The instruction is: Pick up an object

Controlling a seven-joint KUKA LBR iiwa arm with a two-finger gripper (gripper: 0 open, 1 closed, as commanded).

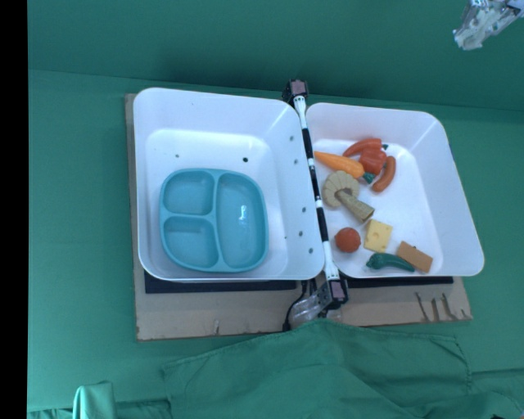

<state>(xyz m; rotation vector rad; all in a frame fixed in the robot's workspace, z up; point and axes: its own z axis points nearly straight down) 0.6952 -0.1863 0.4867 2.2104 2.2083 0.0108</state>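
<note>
Up past the right bin's [458, 245] far corner I saw the pincer [483, 24], well clear of its rim; I could not tell its state. Inside that bin, a carrot [338, 163], red peppers [370, 155], mushroom [344, 192], tomato [347, 240], cheese wedge [377, 236], green pepper [389, 262] and orange block [414, 256] crowded the side nearest the left bin [155, 114]. Bare floor ran along the right bin's outer wall.

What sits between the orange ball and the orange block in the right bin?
In the camera view, a yellow cheese wedge lies between the orange ball and the orange block; a green pepper lies just below.
</note>
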